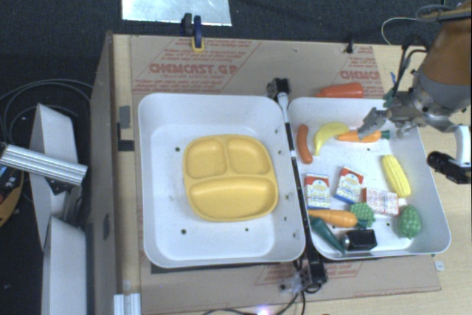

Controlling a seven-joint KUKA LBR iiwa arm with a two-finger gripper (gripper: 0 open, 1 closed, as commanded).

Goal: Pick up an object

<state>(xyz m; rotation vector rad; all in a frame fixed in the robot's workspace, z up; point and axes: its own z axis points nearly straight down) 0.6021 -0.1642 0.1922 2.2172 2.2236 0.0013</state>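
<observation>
Carrot is my best guess for what this try is after: a small orange toy carrot (369, 136) lies at the back of the right bin (442, 232), just beside a yellow banana (330, 133), and the claw (377, 122) hangs right above its right end. From this slanted view I cannot tell whether the claw is spread or pressed together, nor whether it touches the carrot or hovers just over it, so I do not count anything as held. I judge the step in hand to be the reach onto the piece, with the grasp itself not yet proven. The next move calls for the claw to settle squarely across the carrot's narrow body and close before lifting straight up, keeping off the banana at its left end. The carrot looks short, slim and smooth, bright orange with a hint of green at one tip, lying flat and pointing roughly left to right; being round and slick, it could well roll or squirt out of a pinch that lands off centre. A corn cob (396, 175) lies nearer me, well apart from it.
</observation>
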